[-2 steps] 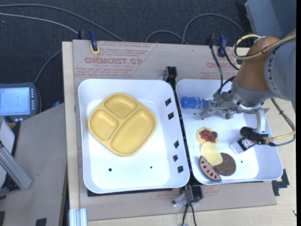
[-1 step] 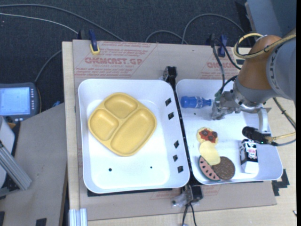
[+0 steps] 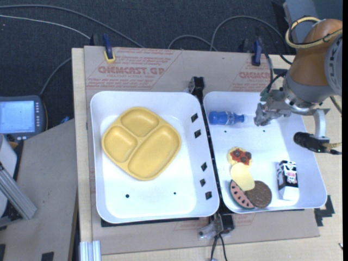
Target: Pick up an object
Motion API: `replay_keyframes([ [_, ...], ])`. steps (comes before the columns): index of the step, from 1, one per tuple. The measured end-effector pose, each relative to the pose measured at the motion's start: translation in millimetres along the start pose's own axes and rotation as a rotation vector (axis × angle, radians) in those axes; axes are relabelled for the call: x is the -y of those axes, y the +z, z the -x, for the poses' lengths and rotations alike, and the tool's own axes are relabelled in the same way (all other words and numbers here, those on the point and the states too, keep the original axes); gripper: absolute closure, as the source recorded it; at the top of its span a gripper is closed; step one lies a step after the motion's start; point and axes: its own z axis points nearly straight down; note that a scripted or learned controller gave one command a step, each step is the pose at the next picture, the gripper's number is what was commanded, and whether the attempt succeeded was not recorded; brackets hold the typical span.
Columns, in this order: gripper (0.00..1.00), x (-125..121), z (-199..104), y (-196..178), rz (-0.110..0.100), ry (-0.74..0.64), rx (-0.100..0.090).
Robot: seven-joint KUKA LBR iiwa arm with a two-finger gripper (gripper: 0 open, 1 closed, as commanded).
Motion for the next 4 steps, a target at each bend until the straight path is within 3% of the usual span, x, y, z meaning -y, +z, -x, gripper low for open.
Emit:
replay_keyframes([
  [1, 1.0, -0.4, 3.4, -65.1, 0.001, 0.0, 0.0],
  [2, 1.0, -2.0, 3.3, -106.0, -0.001, -0.001, 0.0],
  [3, 1.0, -18.1, -40.5, -100.9, -0.005, -0.005, -0.003],
  [4, 1.0, -30.2, -103.3, -89.0, -0.009, -0.007, -0.004],
])
